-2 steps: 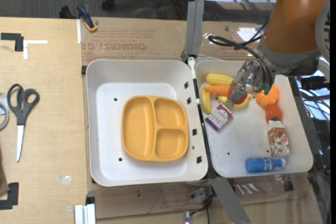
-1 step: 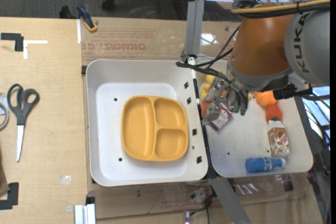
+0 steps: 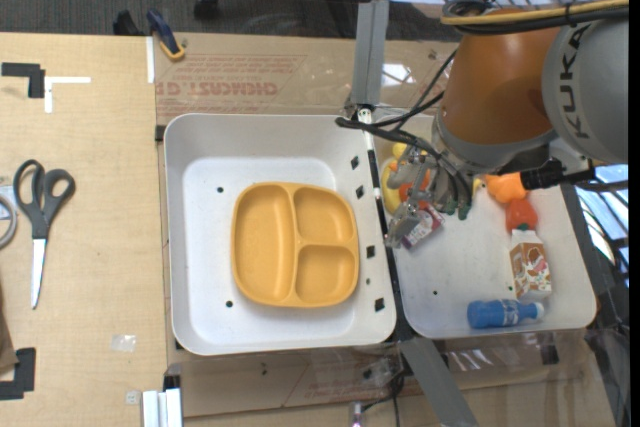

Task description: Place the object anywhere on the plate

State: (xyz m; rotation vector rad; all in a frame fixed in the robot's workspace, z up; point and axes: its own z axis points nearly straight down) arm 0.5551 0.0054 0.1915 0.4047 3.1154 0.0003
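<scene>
Here, one yellow plate (image 3: pixel 295 244), two bins (image 3: pixel 190 215), two bottles (image 3: pixel 505 313); fingers' (image 3: pixel 415 215) state unclear

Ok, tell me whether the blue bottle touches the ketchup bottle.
Apart. The camera view shows bare white bin floor between the blue bottle and the ketchup bottle.

At the upper right of the frame we see the arm (image 3: pixel 560 65): a bulky grey shell with white letters on its side, and a broad glossy orange band (image 3: pixel 495 90) below it. Black cables (image 3: pixel 400 120) loop off to its left, and the hand (image 3: pixel 425 190) beneath is dark metal and wiring
</scene>
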